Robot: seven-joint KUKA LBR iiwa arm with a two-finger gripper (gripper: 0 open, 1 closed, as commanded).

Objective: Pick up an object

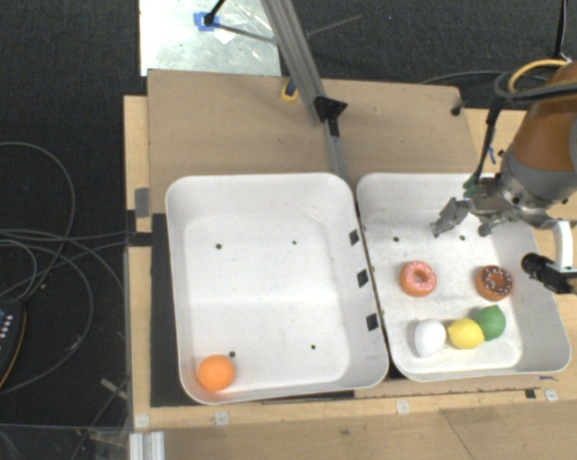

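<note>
Orange ball (pixel 216 373) nearest cam, front-left corner of left bin (pixel 260 195), alone there. Right bin (pixel 394 195): white ball (pixel 428 338), yellow ball (pixel 466 334), green ball (pixel 493 321) in row along front, touching. Pink donut (pixel 418 279) mid-bin, choc donut (pixel 495 283) to its right, apart. Gripper (pixel 471 220) over right bin's back half, fingers spread wide, nothing between them, well clear of donuts.
</note>
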